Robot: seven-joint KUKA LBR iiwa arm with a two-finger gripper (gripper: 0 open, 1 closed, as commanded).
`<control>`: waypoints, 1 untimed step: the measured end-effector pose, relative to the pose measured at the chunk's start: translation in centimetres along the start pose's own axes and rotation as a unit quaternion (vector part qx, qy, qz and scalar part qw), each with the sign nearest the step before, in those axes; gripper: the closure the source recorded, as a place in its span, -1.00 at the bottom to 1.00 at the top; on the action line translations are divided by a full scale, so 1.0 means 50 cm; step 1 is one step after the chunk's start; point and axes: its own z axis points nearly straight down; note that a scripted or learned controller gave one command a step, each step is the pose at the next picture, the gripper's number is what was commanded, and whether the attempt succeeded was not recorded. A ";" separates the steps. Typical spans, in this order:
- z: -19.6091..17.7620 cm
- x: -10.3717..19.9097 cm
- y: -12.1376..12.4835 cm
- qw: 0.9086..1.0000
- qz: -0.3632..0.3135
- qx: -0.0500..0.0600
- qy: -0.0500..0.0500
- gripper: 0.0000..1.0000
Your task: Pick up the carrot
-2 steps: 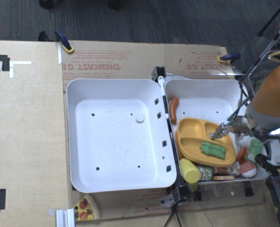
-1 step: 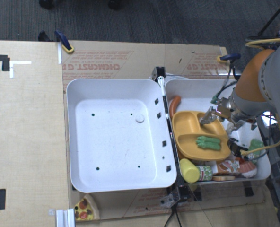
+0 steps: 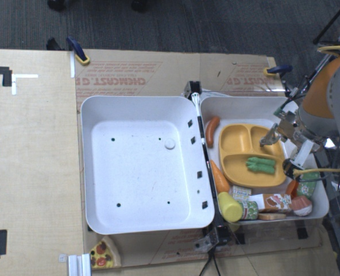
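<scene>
The orange carrot (image 3: 219, 177) lies in the right bin (image 3: 322, 209), squeezed between the bin's left wall and the yellow divided plate (image 3: 239, 140). It points from upper left to lower right. My gripper (image 3: 270, 139) hovers over the plate's right side, well to the right of the carrot and apart from it. Nothing shows in its grasp. A green toy vegetable (image 3: 261, 164) rests in the plate's near compartment.
A red-orange sausage (image 3: 212, 130) lies by the bin's left wall, behind the carrot. A yellow bottle (image 3: 230, 207) and several food packets (image 3: 276, 203) crowd the bin's front. The left bin (image 3: 95, 211) holds one small white disc (image 3: 169, 144).
</scene>
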 end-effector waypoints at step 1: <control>-0.017 0.001 -0.001 1.000 -0.002 0.001 -0.001 1.00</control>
